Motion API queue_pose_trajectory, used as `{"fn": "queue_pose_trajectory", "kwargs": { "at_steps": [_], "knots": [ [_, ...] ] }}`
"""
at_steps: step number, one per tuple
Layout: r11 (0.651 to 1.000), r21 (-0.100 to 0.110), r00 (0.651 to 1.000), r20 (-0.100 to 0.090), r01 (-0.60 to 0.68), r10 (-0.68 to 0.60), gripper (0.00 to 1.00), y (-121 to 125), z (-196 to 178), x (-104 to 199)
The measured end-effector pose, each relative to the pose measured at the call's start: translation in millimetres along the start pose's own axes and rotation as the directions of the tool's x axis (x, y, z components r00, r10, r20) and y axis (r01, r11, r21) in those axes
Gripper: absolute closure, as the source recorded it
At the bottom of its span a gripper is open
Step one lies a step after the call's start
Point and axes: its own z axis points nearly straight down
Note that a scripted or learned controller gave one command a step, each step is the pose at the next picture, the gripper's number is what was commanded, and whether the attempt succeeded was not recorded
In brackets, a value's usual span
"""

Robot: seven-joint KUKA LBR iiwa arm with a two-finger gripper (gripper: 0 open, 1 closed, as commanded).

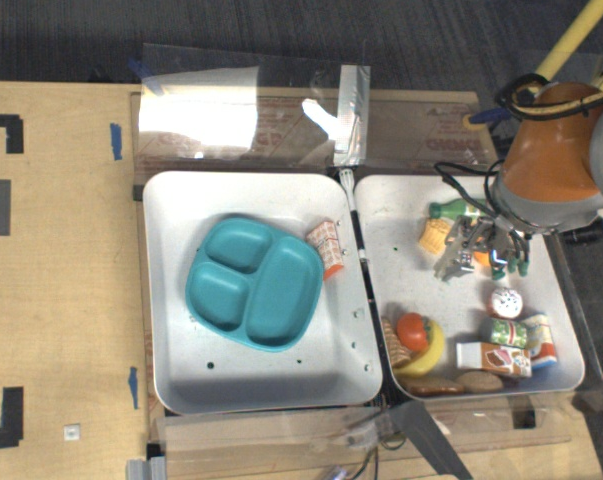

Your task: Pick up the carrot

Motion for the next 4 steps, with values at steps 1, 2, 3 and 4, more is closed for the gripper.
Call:
{"fn": "queue_pose_trajectory", "kwargs": {
  "at_steps": [1,2,3,4],
  "knots": [
    [0.995,-0.002,0.995,0.012,0.098,-0.097,1.0,55.1,-68.9,33.6],
    [0.949,-0.001,0.949,0.001,0.317,-0.317,1.0,24.3,16.9,10.9],
    [0.949,0.0,0.949,0.005,0.317,-0.317,0.0,24.8,15.0,9.7],
    [0.999,0.001,0.999,-0.002,-0.05,0.05,0.0,52.4,29.4,-66.5]
  ]
}}
